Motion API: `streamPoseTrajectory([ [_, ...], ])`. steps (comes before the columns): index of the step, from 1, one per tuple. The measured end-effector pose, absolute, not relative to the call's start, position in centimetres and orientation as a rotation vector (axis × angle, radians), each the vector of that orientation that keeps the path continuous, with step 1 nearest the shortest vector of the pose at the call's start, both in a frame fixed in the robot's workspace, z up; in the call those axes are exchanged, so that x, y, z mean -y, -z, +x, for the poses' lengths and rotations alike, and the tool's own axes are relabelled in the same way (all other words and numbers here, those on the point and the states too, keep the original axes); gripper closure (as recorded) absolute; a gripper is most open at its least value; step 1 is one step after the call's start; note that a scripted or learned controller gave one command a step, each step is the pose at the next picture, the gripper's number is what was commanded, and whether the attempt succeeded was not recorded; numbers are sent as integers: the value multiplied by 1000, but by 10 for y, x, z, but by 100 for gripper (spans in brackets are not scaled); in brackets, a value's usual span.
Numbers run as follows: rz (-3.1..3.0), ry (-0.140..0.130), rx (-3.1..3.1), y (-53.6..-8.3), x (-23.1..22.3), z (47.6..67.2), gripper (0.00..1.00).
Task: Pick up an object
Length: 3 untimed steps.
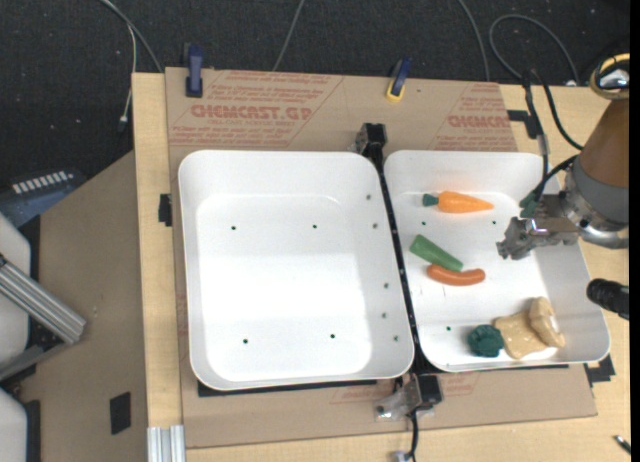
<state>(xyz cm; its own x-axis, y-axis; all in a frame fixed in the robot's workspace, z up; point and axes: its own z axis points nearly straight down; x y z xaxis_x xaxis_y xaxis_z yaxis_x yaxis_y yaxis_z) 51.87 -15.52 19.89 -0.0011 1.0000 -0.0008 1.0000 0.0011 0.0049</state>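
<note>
Right bin (560, 172): orange carrot (465, 202) w/ green stem, lying flat; gripper (517, 241) just beside, open/closed unclear.

High fixed camera, slanting down, both bins (300, 165)

Two bins are sitting side by side on the bench (250, 100), left bin (200, 250) touching right bin (570, 280). Carrot (464, 202) is lying at the back of the right bin. Pepper (435, 252) is lying nearer, toward the left wall, with sausage (457, 274) just beside it. Broccoli (486, 340) and bread piece (528, 330) are lying touching at the front. Gripper (516, 241) is hanging over the right bin, right of the pepper.
</note>
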Motion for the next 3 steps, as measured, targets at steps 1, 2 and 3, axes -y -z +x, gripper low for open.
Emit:
streamPoseTrajectory([
  [1,2219,-3,-2220,-226,155,519,100],
  [2,2217,-1,-2227,-217,110,537,100],
  [3,2215,-3,-2227,-227,55,556,100],
])
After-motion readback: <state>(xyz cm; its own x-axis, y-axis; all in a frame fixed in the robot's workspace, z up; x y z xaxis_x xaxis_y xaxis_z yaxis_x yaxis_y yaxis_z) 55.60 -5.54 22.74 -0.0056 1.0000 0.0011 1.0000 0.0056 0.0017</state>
